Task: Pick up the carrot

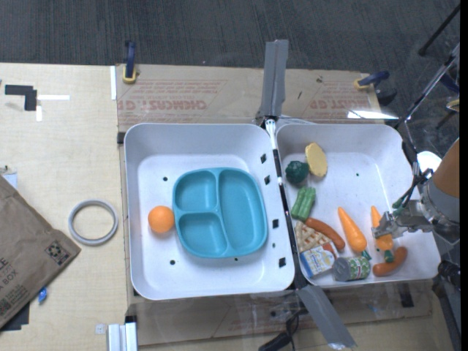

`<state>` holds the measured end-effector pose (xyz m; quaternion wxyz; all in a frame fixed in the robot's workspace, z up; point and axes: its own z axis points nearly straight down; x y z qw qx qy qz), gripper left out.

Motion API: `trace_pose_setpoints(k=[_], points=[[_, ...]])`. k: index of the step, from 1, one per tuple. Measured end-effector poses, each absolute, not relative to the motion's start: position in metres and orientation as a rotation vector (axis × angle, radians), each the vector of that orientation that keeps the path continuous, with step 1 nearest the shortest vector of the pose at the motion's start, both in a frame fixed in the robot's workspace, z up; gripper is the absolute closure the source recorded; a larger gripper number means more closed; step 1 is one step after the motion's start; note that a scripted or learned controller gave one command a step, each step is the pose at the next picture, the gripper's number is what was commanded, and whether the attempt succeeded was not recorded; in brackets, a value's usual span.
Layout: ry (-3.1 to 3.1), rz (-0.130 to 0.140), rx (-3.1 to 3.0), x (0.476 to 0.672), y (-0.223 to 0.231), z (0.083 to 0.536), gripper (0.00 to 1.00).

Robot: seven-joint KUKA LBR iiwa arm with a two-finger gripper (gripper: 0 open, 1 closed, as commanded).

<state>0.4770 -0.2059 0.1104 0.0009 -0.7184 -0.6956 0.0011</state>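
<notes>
Can: lies at right bin's point(365, 146) near edge, closest to camera point(352, 268), beside a small packet point(316, 259).
Carrot: orange, lies flat in right bin point(352, 229), tip toward far-left, between a sausage point(325, 230) and the gripper.
Second orange piece: thin, just right of the carrot point(376, 216), partly behind the gripper; could be another carrot, can't tell.
Gripper: low over right bin's right side point(385, 232), just beside the carrot, not on it.
Jaws: I can't tell if they're released or clenched; too small and cluttered.
Grasp: I see nothing between them.
Other items: waffle point(308, 235), green pieces point(303, 202), yellow piece point(316, 159), 2nd sausage point(388, 264).
Left bin: blue tray point(219, 212), orange ball point(160, 219).
Progress: early, I'd say. Carrot on bin floor, not lifted.
Left to do: shift left over carrot, close, lift.
</notes>
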Motion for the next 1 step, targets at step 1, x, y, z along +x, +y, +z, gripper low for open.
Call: trace_pose_setpoints(k=[1], points=[[-2.143,0.002,-2.296,0.4779,-0.1489,0.1874,1.0]])
